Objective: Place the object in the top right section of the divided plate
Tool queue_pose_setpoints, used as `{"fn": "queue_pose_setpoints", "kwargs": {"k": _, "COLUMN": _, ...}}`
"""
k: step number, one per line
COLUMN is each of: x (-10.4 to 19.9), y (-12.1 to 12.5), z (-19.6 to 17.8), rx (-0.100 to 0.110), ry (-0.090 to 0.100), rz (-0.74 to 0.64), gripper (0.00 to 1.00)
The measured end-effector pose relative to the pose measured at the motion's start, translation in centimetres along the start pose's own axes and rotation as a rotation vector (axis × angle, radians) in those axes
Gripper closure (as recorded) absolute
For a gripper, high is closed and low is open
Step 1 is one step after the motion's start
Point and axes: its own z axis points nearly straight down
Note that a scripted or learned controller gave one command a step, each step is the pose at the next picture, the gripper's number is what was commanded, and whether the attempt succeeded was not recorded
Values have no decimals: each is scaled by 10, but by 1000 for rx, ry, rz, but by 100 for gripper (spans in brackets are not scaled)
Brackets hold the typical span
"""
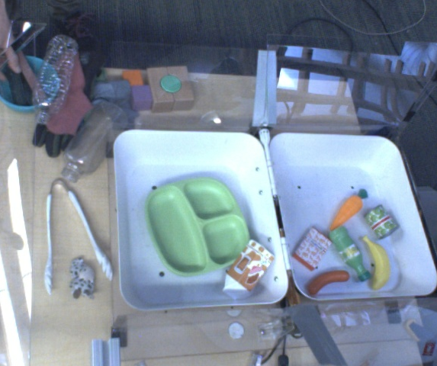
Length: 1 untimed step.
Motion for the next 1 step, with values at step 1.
{"fn": "queue_pose_setpoints", "kwargs": {"k": 1, "x": -25, "y": 41, "z": 0, "rx": 0, "ry": -1, "rz": 322, "gripper": 100}}
